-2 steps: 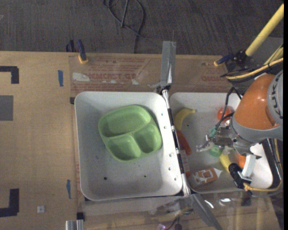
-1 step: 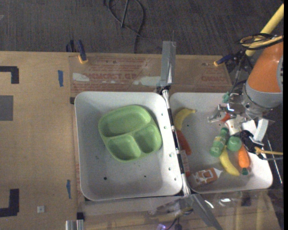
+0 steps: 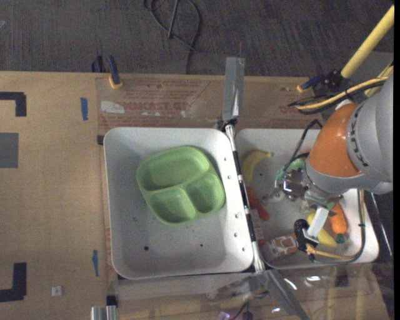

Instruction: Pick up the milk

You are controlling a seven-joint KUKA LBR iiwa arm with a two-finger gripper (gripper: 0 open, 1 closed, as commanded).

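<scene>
Looking down on the right bin (image 3: 275, 140), I find the milk carton (image 3: 284, 245) lying at its 7 o'clock corner, close against the near wall. The gripper (image 3: 291, 185) hangs over the bin's middle, with the carton at its 6 o'clock and clear of it; I cannot tell whether the tool is released or clenched, and nothing shows in its grasp. A banana (image 3: 255, 164) lies at the bin's 10 o'clock, and a slim red-orange piece (image 3: 257, 205) runs along the 9 o'clock wall, between banana and carton. At 4 o'clock an orange item (image 3: 338, 222) and a yellow one (image 3: 326, 237) are partly covered by the arm (image 3: 350, 150), too hidden to name. The carton's print is too small to read. The left bin (image 3: 125, 237) holds a green divided plate (image 3: 181, 185). Both bins rest on a plywood bench (image 3: 56, 206) marked with blue tape (image 3: 84, 108) and black tape (image 3: 15, 103); beyond it, at 12 o'clock, is dark floor (image 3: 75, 31) with a loose cable (image 3: 181, 19).
</scene>
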